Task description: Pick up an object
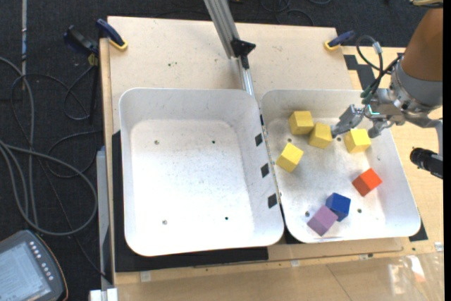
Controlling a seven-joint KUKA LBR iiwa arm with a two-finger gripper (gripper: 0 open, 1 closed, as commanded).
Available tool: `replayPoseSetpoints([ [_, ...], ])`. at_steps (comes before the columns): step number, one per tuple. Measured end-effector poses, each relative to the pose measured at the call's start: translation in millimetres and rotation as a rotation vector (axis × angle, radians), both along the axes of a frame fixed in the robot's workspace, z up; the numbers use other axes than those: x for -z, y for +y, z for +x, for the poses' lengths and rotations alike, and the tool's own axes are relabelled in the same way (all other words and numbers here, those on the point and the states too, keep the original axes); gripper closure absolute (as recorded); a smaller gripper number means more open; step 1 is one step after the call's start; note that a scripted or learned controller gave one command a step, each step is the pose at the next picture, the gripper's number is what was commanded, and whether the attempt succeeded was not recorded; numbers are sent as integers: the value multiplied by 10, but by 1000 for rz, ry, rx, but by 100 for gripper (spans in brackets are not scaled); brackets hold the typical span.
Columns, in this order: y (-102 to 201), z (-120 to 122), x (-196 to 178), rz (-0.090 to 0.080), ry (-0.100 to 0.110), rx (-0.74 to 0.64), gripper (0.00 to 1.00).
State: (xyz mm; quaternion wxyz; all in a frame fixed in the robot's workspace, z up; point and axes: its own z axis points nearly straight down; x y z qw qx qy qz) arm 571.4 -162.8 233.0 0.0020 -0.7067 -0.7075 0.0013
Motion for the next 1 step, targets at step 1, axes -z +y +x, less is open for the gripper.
replayPoseSetpoints([
  [1,-2,9,-25,-1,-5,0,0],
])
